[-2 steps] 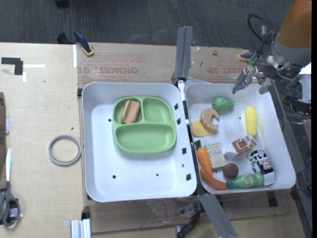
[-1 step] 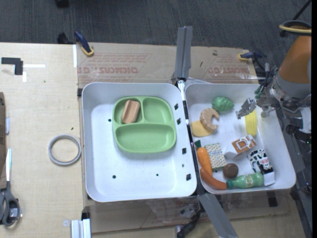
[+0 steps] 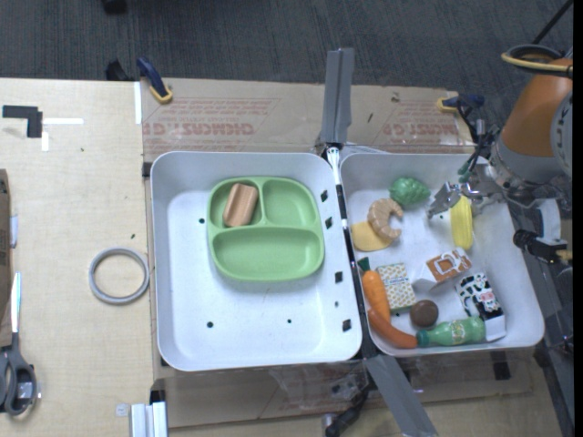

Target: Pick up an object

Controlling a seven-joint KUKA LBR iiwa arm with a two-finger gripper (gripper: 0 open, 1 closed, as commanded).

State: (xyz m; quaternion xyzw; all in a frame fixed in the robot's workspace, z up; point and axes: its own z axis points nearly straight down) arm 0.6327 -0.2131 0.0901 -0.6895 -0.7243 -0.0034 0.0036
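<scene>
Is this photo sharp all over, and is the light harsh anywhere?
Camera view: even, soft light, faint shadows inside the left bin; the green plate and toy foods look fairly sharp; the arm's hand over the right bin is slightly blurred.

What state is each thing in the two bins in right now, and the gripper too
gripper: low in the right bin, beside the corn
corn: lying flat, not lifted
green bottle: on its side
carrot: lying flat
green tray: flat in the left bin
hot dog: in the tray's upper-left compartment
</scene>
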